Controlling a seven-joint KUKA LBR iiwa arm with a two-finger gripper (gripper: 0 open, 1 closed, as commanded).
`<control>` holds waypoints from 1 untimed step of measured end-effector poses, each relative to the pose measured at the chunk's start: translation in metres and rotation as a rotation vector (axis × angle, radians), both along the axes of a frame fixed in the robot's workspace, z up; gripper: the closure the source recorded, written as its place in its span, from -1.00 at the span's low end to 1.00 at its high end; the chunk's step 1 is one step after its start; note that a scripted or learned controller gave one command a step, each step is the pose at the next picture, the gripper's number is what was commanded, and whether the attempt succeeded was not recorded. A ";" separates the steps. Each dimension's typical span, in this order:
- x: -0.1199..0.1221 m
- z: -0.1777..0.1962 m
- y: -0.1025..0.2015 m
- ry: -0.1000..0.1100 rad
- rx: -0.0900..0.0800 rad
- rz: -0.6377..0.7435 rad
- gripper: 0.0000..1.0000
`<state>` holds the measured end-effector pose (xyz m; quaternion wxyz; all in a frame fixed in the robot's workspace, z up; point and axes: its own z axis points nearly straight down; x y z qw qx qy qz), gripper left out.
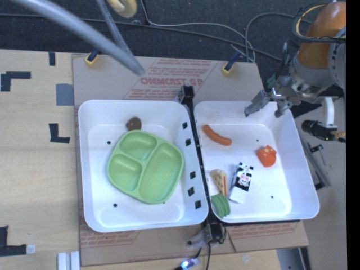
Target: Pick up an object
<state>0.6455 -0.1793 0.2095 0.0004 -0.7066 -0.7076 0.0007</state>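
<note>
Gripper [263, 106] first: it hangs over the far rim of the right bin [292, 145], its two fingers spread apart with nothing between them.

Going from the left, the left bin [90, 151] carries a green divided plate [146, 166] lying flat, and just beyond the plate's far edge sits a small brown lump [134, 123]; none of that lies near the arm. Across the black divider [194, 151], the right bin holds the likely candidates: an orange sausage-shaped piece [217, 135] lies alone on bare floor, nearest the gripper, and I'd judge it light, fairly firm and a bit slippery, best pinched across its narrow middle; nearer the front, a tan wedge [219, 180], a green leafy piece [221, 205] and a small black-and-white carton [242, 181] crowd together, touching or nearly so, and a pinch there could catch a neighbour; the red tomato-like piece [267, 156] stands apart toward the right, rounded and probably prone to rolling out of a grip. The sausage has open space on all sides; only the bin's far wall is close.
</note>
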 end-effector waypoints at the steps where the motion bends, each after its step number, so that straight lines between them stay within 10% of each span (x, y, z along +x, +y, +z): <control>1: -0.001 -0.065 -0.002 0.006 0.000 0.000 -1.00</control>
